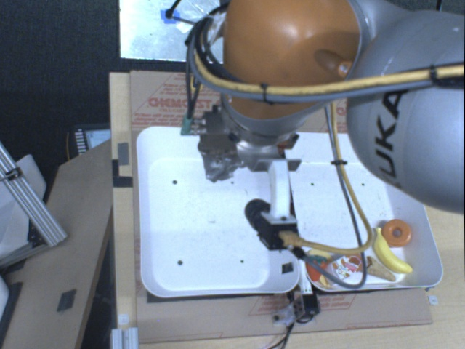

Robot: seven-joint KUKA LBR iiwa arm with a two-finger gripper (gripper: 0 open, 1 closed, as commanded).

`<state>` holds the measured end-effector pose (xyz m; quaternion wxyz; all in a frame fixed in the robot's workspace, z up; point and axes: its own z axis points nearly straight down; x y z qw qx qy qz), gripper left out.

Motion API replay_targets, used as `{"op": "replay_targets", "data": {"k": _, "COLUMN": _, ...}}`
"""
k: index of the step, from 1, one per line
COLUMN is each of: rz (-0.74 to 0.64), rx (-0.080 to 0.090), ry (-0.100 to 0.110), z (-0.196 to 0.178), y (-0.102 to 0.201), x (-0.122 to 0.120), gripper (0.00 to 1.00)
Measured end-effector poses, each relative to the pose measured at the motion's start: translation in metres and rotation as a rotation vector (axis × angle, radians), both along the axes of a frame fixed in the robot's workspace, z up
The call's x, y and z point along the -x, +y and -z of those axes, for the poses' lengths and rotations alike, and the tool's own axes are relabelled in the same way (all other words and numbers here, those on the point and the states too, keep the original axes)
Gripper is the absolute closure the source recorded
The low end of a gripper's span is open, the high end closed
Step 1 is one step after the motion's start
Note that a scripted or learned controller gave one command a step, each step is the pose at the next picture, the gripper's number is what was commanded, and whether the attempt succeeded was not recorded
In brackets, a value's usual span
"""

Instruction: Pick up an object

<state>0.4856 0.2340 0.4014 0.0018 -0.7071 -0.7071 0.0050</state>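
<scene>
Banana (389, 254): yellow, curved, lying in the right bin's (434, 267) near right corner, well apart from the gripper.
Orange ring (397, 232): just beside the banana's upper tip, same bin.
Printed packet (341, 267): red and white, at the near rim, left of the banana, crossed by a hanging cable (347, 187).
Gripper (218, 162): over the left bin's (189, 224) far part; spread or closed cannot be told.
Arm (290, 35): hides the right bin's far part.
</scene>
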Motion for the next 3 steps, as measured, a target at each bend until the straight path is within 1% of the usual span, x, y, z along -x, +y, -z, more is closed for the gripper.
{"op": "replay_targets", "data": {"k": 1, "rz": 0.003, "rx": -0.002, "ry": -0.008, "z": 0.056, "y": -0.001, "x": -0.091, "gripper": 1.00}}
{"op": "replay_targets", "data": {"k": 2, "rz": 0.000, "rx": -0.005, "ry": -0.011, "z": 0.052, "y": 0.000, "x": -0.088, "gripper": 0.00}}
{"op": "replay_targets", "data": {"k": 3, "rz": 0.003, "rx": -0.004, "ry": -0.007, "z": 0.039, "y": -0.068, "x": -0.044, "gripper": 0.00}}
